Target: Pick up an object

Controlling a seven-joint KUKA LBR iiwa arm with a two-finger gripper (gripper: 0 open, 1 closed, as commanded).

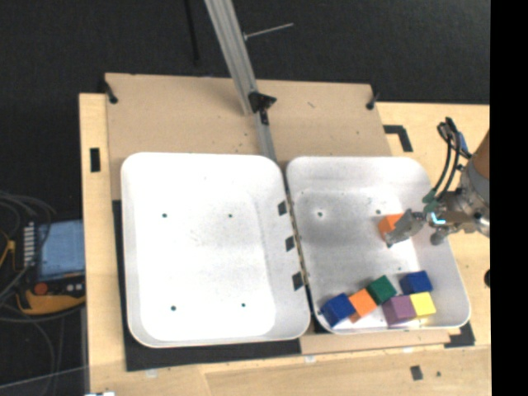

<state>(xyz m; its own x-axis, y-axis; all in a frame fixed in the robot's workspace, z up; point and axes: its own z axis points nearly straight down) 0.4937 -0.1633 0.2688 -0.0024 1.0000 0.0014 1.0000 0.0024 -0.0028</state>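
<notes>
The bench [95, 361] carries 2 bins side by side, touching along their inner edges. Left bin [206, 167]. Right bin [355, 172] holds 7 blocks. 6 blocks [381, 301] cluster along its near wall, toward the near right corner, most touching a neighbour. 1 block [388, 221] lies apart, behind the cluster, right of the bin's centre. The gripper [406, 227] is just beside this block, on its right. A slanted rail [233, 52] rises behind the bins' junction.
</notes>
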